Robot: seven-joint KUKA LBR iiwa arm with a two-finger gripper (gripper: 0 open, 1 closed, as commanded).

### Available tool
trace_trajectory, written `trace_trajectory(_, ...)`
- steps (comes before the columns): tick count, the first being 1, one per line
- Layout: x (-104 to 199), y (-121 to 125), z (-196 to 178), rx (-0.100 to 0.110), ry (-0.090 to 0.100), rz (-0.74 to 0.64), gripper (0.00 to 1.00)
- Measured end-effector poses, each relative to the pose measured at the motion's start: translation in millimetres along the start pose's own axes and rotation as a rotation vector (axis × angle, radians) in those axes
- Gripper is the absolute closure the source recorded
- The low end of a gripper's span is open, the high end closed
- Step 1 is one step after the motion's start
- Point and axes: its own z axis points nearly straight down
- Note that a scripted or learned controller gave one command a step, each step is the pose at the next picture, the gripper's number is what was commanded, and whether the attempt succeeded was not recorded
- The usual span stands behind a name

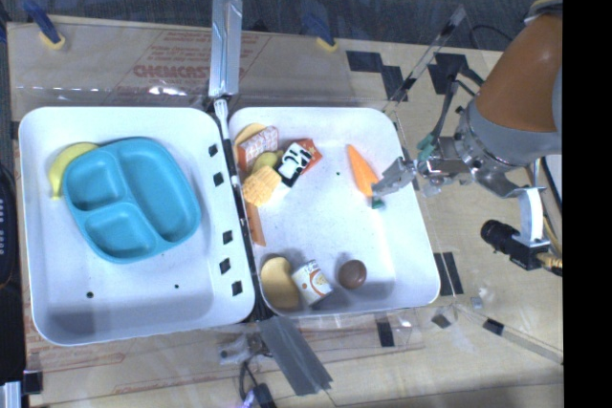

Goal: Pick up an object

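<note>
My gripper point(386, 182) hangs low over the right bin point(325, 225), close to its right wall. Just left of it lies an orange carrot point(360, 169), apart from it or barely touching; nothing shows held. Further left in this bin are a black-and-white carton point(295, 161), a red snack box point(256, 146) and a yellow corn piece point(260, 187). Along the front wall sit a tan round piece point(277, 279), a small can point(313, 281) and a brown ball point(352, 273).
The left bin point(38, 301) holds a blue divided plate point(132, 196) with a yellow banana point(65, 161) tucked under its back left edge. A metal divider point(226, 43) stands at the back between the bins. Bare bin floor lies in the middle of the right bin.
</note>
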Motion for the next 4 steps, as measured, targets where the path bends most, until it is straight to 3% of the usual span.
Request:
trace_trajectory(1, -13.1, -16.4, 19.2, -0.002, 0.0, -0.118, 0.0)
trace_trajectory(2, 16.7, 31.1, 125.5, 0.007, 0.004, 0.111, 0.0)
trace_trajectory(3, 7.9, 110.9, 153.6, 0.001, 0.002, 0.064, 0.0)
trace_trajectory(4, -6.2, 145.2, 164.1, -0.019, 0.0, 0.013, 0.0)
